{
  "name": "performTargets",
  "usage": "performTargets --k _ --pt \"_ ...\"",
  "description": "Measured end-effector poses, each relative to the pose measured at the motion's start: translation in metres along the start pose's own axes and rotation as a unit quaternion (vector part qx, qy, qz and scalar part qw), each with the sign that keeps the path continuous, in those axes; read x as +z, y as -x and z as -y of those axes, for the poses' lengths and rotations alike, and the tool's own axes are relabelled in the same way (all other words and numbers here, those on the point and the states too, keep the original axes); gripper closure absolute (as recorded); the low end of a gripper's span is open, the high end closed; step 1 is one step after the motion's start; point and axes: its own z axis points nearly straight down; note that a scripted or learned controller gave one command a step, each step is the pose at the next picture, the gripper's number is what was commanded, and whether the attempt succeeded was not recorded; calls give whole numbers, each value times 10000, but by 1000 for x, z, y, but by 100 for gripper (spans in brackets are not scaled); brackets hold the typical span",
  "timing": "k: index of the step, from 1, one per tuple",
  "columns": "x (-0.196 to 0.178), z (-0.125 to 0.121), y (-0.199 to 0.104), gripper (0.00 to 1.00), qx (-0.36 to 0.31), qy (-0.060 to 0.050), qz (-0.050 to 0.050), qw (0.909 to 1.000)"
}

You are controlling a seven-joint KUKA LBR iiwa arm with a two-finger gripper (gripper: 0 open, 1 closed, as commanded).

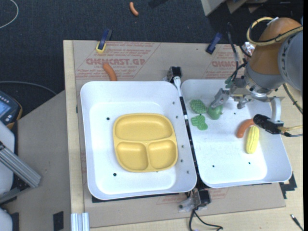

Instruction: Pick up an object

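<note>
In the right bin, near its far left corner, lie three green toy vegetables: a leafy piece, a smaller one and a rounder one. An orange sausage and a yellow corn cob lie side by side at the bin's right. My gripper hangs low over the far part of this bin with its fingers spread apart. Its left finger points down just above the round green piece. Nothing sits between the fingers.
The left bin holds a yellow divided plate. Another orange sausage lies on the cardboard behind the left bin. A ridge with a black clip separates the two bins.
</note>
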Motion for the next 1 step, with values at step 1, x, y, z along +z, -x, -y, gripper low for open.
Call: performTargets --k 1 --pt "38 1 -1 0 -2 2 0 10000"
